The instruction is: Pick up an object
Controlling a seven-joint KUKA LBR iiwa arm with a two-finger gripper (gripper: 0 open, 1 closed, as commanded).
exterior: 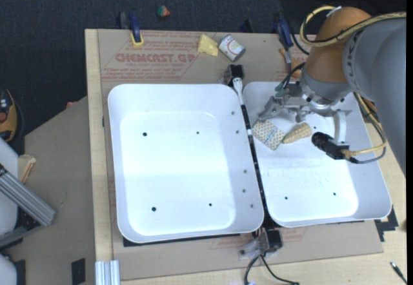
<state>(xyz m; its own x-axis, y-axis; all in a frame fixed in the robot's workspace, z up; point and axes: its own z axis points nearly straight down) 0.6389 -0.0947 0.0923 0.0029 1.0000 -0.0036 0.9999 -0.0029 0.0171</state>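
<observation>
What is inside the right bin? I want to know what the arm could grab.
In the right bin lie a speckled pale block and a tan wedge, close together near its far left. The gripper and arm cover the bin's far part.

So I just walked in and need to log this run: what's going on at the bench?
A grey KUKA arm reaches in from the right, its gripper lowered into the right bin, close above two small items: a patterned packet and a tan wedge. Neither is visibly between its fingers, so nothing looks picked up yet. The left bin sits alongside. A yellow piece and a small box lie on the board behind the bins.
</observation>
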